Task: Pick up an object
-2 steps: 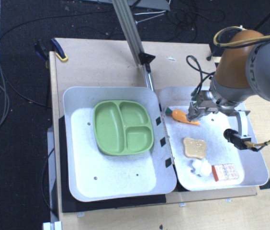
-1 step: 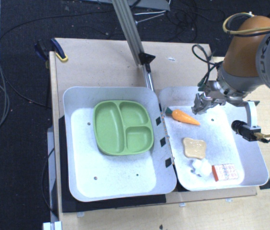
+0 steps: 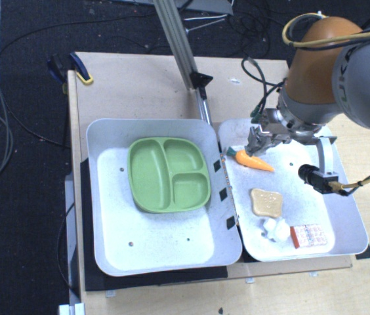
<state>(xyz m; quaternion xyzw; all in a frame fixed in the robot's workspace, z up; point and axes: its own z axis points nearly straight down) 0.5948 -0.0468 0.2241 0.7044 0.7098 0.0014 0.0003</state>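
Two white bins sit side by side on the worktop, and we sweep from the left. The left bin carries a green divided plate, lying flat near its middle with three compartments facing up and nothing in them.

Across the divide, the right bin has the pickable things spread apart, which gives the fingers room around each one. An orange carrot lies near the bin's far left corner, tilted a little. Nearer the camera comes a tan piece of toast, then a small white crumpled lump just beside it, and a red and white packet next to that.

Now the action: the hand hangs right over the carrot's leafy end, pointing down. Whether its fingers are spread or closed cannot be told from this angle, and nothing can be seen gripped between them. The carrot looks like the target, and it lies on the bin floor. Judging by that, the grasp is not yet made.
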